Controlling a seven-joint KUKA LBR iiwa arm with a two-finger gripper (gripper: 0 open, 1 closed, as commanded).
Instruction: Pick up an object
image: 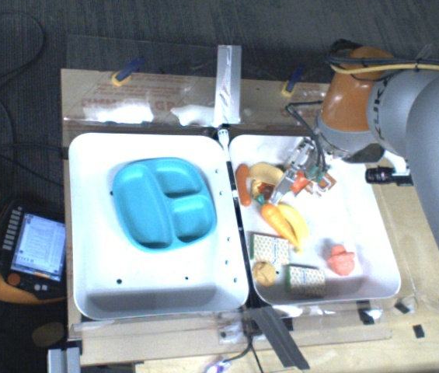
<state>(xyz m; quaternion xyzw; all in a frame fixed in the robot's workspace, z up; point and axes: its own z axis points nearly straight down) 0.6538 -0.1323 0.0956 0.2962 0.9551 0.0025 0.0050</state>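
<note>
Closest to the lens, the grey arm [425, 130] came in from the right, its orange band above the wrist, and ended in the jaws [293, 179] low over the upper middle of the right bin [386, 266]. Whether they were released or clenched could not be told; nothing was plainly seen between them.

Under everything lay the desk [75, 92]. On it the left bin [87, 286] carried a blue divided tray [165, 200] and stood well apart from the work. All the small things lay in the right bin.

Of these, the banana [287, 222] looked the likeliest target. It lay just below and slightly left of the jaws, its long axis slanting from upper left to lower right, so a grip across its narrow width seemed the natural approach. A short drop down and left would probably have been enough.

Room was tight. A sausage [242, 185] stood upright along the wall between the bins, just left of the jaws, and a tan bun [262, 176] sat between it and the jaws. A small red and white piece [312, 183] lay right of them. Below the banana were a patterned packet [270, 247], a second packet [304, 278] and a small brown lump [264, 272]. A pink piece [341, 259] sat by itself at lower right with open floor around it, an easier pick if the cluster proved too crowded.
</note>
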